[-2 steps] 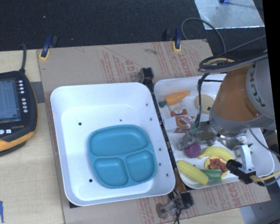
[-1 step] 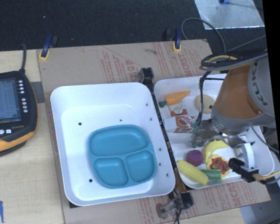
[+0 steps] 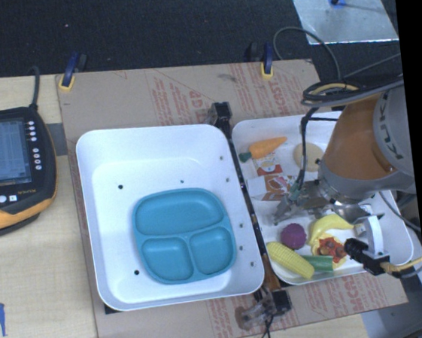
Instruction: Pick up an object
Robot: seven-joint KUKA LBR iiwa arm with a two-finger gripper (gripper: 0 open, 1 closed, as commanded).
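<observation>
My gripper reaches in low over the middle of the right bin, below the grey wrist and orange band of the arm. Toy foods lie around it. An orange carrot is at the bin's far left, with a red-and-white packet just above the gripper. A purple piece sits just below it. Yellow corn, a green piece, a yellow piece and a red piece crowd the near side. Nothing is visibly held.
The left bin holds a blue divided plate. A beige round thing lies partly under the arm. A tablet-like pendant rests on the bench at far left. Cables loop behind the right bin.
</observation>
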